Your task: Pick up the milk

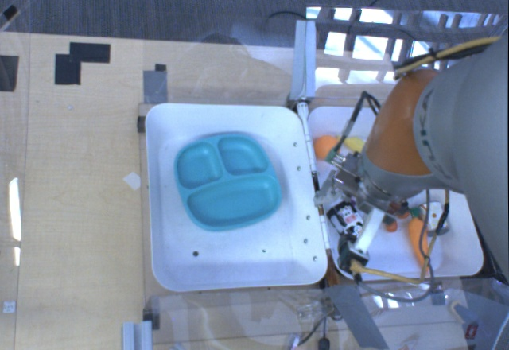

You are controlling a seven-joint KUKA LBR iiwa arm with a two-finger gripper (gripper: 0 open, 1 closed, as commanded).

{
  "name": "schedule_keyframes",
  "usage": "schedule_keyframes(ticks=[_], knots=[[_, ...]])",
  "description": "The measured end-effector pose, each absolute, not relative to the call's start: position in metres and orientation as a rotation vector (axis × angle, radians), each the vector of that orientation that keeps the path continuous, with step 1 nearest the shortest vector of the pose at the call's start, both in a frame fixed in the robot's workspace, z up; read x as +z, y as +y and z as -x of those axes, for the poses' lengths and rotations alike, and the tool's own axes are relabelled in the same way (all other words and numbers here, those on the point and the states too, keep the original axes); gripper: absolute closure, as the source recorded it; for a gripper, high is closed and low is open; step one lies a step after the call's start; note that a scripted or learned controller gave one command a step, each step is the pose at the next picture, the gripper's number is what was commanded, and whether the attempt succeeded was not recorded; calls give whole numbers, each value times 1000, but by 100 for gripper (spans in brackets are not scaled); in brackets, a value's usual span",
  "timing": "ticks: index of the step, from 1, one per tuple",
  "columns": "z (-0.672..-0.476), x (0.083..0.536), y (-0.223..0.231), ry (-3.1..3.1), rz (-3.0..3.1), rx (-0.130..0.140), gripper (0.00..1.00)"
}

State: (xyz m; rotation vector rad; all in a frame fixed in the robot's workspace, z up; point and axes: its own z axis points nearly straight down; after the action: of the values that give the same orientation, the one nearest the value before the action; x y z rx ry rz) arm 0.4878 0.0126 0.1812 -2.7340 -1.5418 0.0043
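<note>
My gripper (347, 217) is down in the right bin (465, 261), near its left wall, with the grey arm and its orange band above it. Right at the gripper's tip is a small white thing with red and dark print (345, 215), which looks like the milk carton. The wrist hides most of it. I cannot see whether the carton is between the gripper's tips or just lying under them.
An orange fruit (324, 146) and a yellow item (355, 145) lie at the right bin's back left. A carrot (419, 235) and a small red bit (390, 222) lie to the gripper's right. The left bin (167, 261) holds a blue divided plate (228, 180).
</note>
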Motion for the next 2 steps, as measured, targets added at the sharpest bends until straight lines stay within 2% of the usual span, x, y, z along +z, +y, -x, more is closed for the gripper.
schedule_keyframes(ticks=[1,2], knots=[[-488,181,9,-1527,2742,4,0],[-489,256,-22,-1548,2735,2,0]])
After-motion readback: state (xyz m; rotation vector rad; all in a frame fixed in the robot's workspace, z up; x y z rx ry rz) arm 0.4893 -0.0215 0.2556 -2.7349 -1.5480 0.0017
